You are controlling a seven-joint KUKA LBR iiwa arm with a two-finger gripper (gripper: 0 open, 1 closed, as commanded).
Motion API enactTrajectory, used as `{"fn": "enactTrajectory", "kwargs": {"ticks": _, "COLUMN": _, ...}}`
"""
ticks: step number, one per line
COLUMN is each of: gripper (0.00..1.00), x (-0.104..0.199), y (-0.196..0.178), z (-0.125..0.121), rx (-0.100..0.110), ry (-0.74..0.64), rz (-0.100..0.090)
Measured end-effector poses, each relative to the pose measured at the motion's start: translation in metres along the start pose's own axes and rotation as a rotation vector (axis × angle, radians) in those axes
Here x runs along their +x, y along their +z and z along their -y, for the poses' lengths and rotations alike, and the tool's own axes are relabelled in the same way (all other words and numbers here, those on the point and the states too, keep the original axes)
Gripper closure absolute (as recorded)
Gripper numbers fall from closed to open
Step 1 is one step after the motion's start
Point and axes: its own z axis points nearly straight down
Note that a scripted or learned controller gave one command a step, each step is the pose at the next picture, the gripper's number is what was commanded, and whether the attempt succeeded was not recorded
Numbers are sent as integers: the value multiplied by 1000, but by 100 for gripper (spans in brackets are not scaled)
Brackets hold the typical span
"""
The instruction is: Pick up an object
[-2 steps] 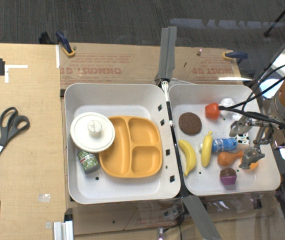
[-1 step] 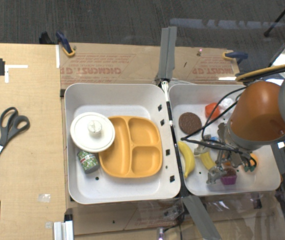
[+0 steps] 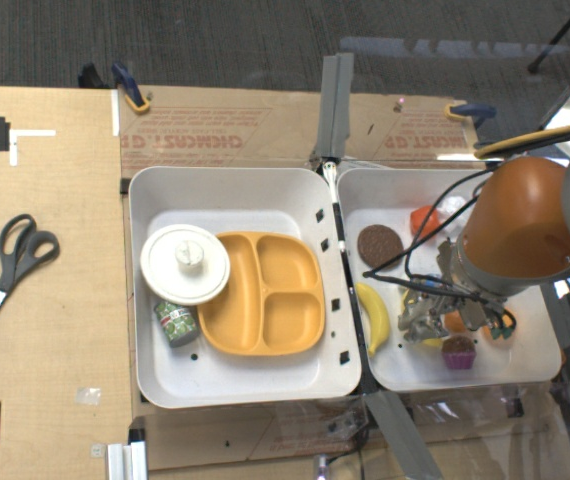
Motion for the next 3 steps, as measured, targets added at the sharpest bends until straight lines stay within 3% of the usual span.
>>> {"fn": "enactTrajectory", "kwargs": {"ticks": 1, "gripper": 100, "x": -10, "y": -225, "z": 41, "rx": -1, "ry": 43, "rz": -2}}
{"fn": "enactTrajectory", "kwargs": {"ticks": 2, "gripper": 100, "x": -35, "y": -60, "z": 18, "rx": -3, "ry": 166, "rz": -6}}
{"fn": "enactTrajectory", "kwargs": {"ticks": 3, "gripper": 100, "x": 9, "y": 10, "z": 7, "rx": -2, "ry": 393, "rz": -5}}
